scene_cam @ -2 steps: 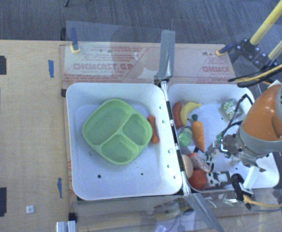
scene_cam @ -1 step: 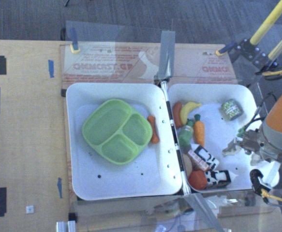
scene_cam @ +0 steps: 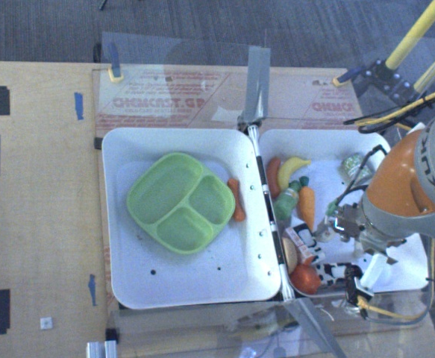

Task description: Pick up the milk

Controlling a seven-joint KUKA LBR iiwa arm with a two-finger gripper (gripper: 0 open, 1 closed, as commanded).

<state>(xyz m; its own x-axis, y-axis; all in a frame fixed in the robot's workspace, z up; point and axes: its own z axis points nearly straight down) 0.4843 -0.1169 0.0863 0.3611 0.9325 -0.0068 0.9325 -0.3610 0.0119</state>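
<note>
The gripper (scene_cam: 336,228) hangs low over the front half of the right bin (scene_cam: 324,174), under the grey wrist and the orange band of the arm (scene_cam: 404,181). Its lower end is lost against the wrist hardware and the clutter beneath, so I cannot tell whether it is spread or closed, and nothing can be seen held in it. Just to its left lies the milk (scene_cam: 304,239), a small white carton with dark and red markings, resting on the bin floor close to the gripper; whether the two touch cannot be made out. A brown bread-like piece (scene_cam: 290,253) sits against the carton's left side, and a red tomato (scene_cam: 305,278) lies just in front of it, near the bin's front wall. Behind the carton an orange carrot (scene_cam: 307,206) lies lengthwise, with a green bottle (scene_cam: 286,201) beside it on the left. Further back are a yellow banana (scene_cam: 296,166) and a red sausage (scene_cam: 274,172) near the wall between the bins. A pale greenish object (scene_cam: 351,165), too blurred to name, sits at the back of the right bin, close to the arm. The left bin (scene_cam: 127,259) holds a green divided plate (scene_cam: 181,202) near its middle, and a small orange piece (scene_cam: 236,200) lies just beside the plate's right edge.
</note>
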